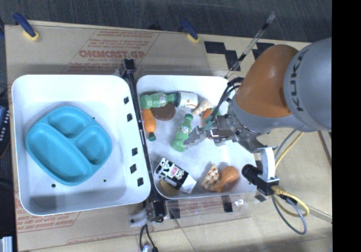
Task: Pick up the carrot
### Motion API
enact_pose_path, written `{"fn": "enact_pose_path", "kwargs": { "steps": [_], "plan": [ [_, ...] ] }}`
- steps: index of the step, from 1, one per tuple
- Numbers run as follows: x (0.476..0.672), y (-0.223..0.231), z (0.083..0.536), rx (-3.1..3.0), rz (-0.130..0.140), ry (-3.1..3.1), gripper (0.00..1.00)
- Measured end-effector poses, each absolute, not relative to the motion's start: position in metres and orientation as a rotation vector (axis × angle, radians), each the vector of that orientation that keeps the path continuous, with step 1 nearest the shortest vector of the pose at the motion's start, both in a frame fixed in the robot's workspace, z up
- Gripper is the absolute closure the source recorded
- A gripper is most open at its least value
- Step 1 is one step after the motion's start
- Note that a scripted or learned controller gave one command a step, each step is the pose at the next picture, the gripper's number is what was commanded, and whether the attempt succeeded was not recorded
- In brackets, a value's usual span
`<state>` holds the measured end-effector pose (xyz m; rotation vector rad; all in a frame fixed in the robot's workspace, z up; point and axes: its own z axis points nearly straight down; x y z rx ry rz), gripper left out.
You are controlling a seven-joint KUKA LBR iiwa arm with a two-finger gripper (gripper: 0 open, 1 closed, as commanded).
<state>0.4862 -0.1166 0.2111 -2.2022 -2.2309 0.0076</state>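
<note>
The carrot (149, 122) lies at the right bin's (225, 84) left wall, long axis running up-down in view; the hand (198, 134) hovers to its right beside a green bottle (183, 131), apparently released, grasping nothing

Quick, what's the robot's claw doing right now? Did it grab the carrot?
Gripper: cannot be told whether open or closed. It is over the right bin, beside a green bottle. The carrot lies apart, not held.
</note>
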Motion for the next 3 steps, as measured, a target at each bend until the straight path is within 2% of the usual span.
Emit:
{"fn": "enact_pose_path", "kwargs": {
  "steps": [1,2,3],
  "plan": [
    [0.503,-0.183,0.118,-2.192,0.016,-2.237,0.0],
    [0.505,-0.21,0.092,-1.906,0.003,-2.486,0.0],
    [0.491,-0.21,0.092,-2.482,0.003,-1.912,0.0]
  ]
}}
